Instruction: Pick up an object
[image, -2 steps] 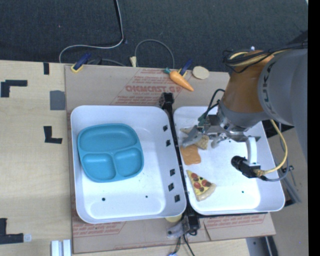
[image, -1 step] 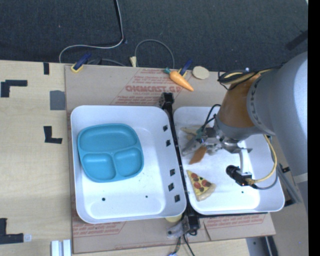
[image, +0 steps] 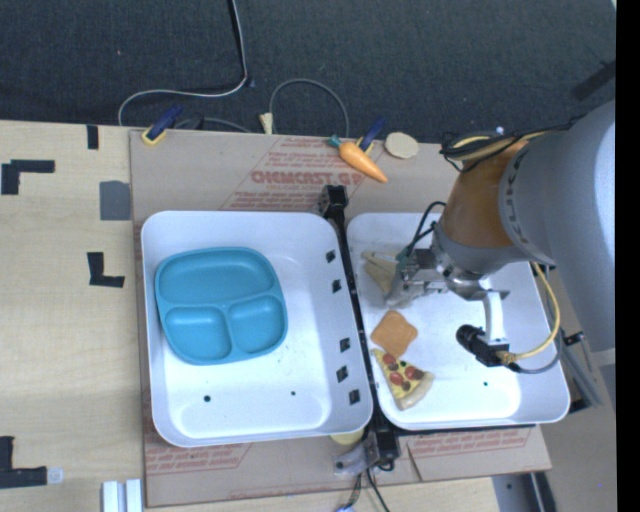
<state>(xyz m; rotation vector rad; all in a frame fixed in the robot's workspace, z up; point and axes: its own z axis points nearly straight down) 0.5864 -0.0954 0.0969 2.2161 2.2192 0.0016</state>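
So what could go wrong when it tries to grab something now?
The end effector is down by a pale food piece near the divider between the bins, so it might bump that wall or push the piece away. The toast and pizza slice lie flat and touch each other, so grabbing one could drag the other.

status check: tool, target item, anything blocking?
Tool low in right bin, over pale food piece. Grasp unconfirmed. Toast and pizza slice lie close below.
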